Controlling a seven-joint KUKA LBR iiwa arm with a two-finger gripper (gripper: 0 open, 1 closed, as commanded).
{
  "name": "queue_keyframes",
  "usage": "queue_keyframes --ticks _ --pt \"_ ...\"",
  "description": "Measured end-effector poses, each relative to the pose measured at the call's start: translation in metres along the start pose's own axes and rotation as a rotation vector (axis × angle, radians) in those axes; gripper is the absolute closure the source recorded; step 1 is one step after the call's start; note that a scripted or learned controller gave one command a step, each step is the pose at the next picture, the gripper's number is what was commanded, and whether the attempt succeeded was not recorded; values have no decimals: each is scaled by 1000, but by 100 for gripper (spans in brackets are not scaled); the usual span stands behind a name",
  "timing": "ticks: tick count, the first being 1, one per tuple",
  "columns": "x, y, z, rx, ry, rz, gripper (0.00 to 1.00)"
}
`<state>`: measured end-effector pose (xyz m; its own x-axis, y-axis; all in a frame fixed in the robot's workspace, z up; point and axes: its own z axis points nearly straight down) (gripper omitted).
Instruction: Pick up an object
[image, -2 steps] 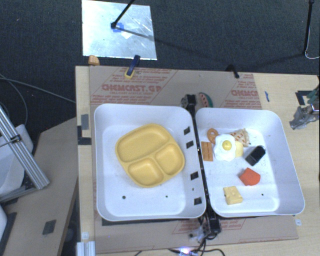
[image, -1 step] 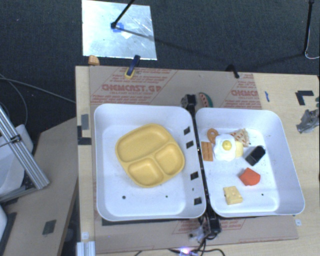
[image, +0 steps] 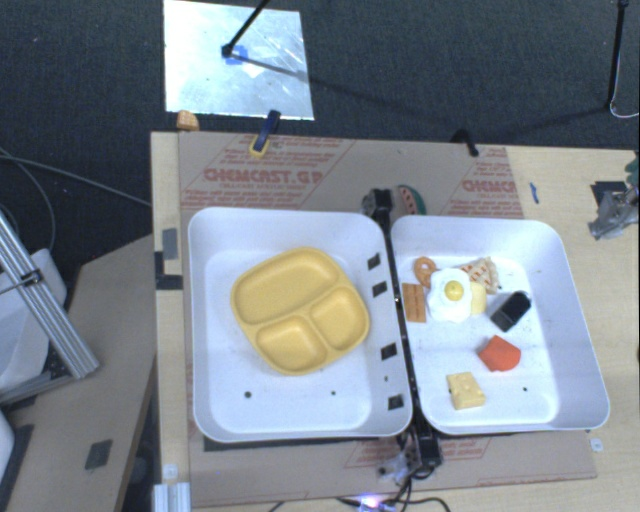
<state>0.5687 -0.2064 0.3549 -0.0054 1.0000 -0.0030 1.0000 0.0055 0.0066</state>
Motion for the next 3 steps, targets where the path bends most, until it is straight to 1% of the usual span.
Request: queue_keyframes --ticks 1,3 --pt "0 4 -23 1 1 0 100" --pt "0 -1 -50 1 1 0 100"
